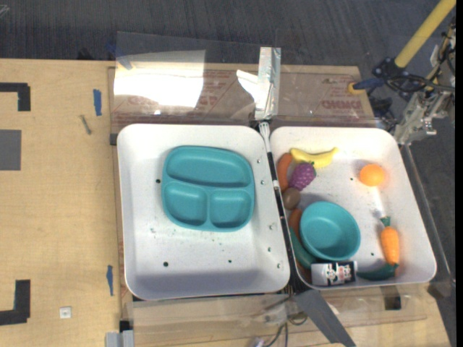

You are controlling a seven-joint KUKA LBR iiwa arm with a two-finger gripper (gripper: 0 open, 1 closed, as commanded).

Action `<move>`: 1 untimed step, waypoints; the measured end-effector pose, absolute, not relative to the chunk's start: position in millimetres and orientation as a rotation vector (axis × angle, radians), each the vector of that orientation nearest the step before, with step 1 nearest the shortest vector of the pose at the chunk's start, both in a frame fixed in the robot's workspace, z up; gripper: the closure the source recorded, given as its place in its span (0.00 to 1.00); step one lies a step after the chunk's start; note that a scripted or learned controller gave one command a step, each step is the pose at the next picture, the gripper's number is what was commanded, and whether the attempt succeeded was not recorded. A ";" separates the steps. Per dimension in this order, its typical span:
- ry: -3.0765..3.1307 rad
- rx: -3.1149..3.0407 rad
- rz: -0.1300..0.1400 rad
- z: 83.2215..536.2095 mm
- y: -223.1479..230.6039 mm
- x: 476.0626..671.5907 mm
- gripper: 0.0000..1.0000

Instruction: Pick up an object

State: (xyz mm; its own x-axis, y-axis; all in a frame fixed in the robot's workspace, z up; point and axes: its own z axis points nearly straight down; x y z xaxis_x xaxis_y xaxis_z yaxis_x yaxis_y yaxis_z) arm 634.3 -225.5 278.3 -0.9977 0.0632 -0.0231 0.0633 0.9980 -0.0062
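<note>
The right bin (pixel 416 194) holds several small objects. A yellow banana (pixel 315 155) lies at its back, with purple grapes (pixel 302 174) just in front and a red-orange piece (pixel 284 166) against the left wall. A brown round piece (pixel 291 197) sits below them. A teal bowl (pixel 330 229) stands upright in the front middle. An orange ball (pixel 372 174) rests at the back right, and a carrot (pixel 390 244) lies near the right wall with a small white piece (pixel 379 208) above it. A black-and-white can (pixel 333 272) lies on its side at the front, beside a dark green item (pixel 377 272).
The left bin (pixel 137 230) holds a teal divided plate (pixel 208 187). Clear plastic sheeting (pixel 217 92) and a shiny upright strip (pixel 268 85) stand behind the bins. A yellow pole (pixel 427 24), cables and a metal fixture (pixel 422 118) sit at the top right.
</note>
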 end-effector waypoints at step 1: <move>3.135 -0.181 0.003 170.0 -221.6 621.1 1.00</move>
State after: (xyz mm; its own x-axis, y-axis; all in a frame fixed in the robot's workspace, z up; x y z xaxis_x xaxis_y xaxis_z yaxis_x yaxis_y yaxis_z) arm 621.1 -221.6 170.0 -0.9933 -0.1152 -0.0010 -0.1152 0.9933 0.0021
